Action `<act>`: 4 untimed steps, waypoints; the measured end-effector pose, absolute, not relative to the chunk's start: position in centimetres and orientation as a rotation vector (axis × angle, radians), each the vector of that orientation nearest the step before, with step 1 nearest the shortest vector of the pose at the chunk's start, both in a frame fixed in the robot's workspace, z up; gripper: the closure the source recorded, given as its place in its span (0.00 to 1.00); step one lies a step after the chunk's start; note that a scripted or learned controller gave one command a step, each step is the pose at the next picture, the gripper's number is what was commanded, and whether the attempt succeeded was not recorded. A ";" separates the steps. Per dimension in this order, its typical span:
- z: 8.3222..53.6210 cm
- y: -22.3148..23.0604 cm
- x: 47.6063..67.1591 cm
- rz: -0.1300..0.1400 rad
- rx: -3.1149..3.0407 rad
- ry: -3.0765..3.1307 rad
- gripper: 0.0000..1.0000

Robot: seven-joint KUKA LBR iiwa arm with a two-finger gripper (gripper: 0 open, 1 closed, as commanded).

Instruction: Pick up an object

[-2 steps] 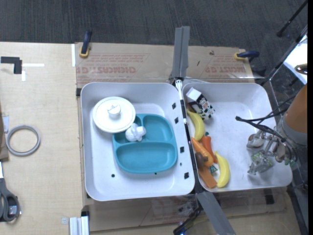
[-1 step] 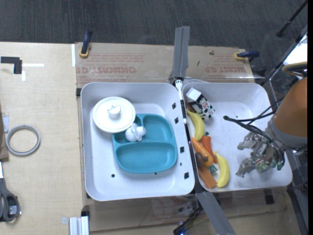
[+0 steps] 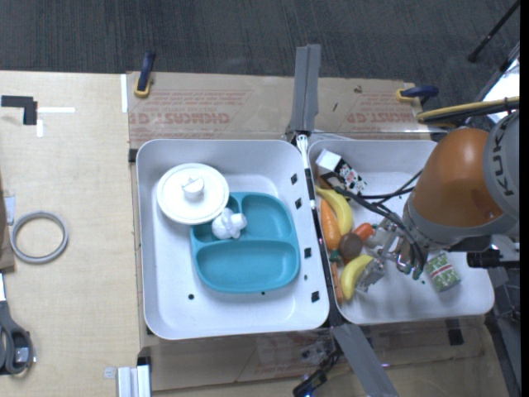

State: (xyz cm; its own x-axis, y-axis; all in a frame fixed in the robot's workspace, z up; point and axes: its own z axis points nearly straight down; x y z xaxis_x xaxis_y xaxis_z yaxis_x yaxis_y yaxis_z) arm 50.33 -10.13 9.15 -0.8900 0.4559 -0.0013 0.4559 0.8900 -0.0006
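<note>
My gripper (image 3: 387,263) hangs low over the right bin (image 3: 413,303), its metal fingers pointing left toward a pile of toy food. That pile lies along the bin's left wall: a yellow banana (image 3: 335,204), an orange carrot-like piece (image 3: 330,224), a brown round piece (image 3: 350,246) and a second yellow banana (image 3: 353,273) right beside the fingertips. A small green and white packet (image 3: 443,273) lies just right of the gripper. A white box with dark print (image 3: 339,169) sits at the bin's far left corner. I see nothing held between the fingers.
The left bin (image 3: 157,296) holds a teal divided tray (image 3: 248,259), a white round lid (image 3: 193,193) and a small white figure (image 3: 229,224). A grey ring (image 3: 35,236) and scissors (image 3: 15,346) lie on the bench at left. Black cables (image 3: 384,195) cross the right bin.
</note>
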 end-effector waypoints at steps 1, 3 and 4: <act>9.3 -22.1 54.3 -0.001 0.367 3.115 0.00; 10.2 -22.1 51.4 -0.002 0.626 3.073 1.00; 17.4 -17.0 62.5 0.000 0.711 3.055 1.00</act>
State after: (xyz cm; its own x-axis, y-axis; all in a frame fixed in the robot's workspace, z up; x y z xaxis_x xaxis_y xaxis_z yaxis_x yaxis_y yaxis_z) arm 62.49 -17.04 17.37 -0.8972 0.4415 -0.0051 0.4415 0.8973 0.0013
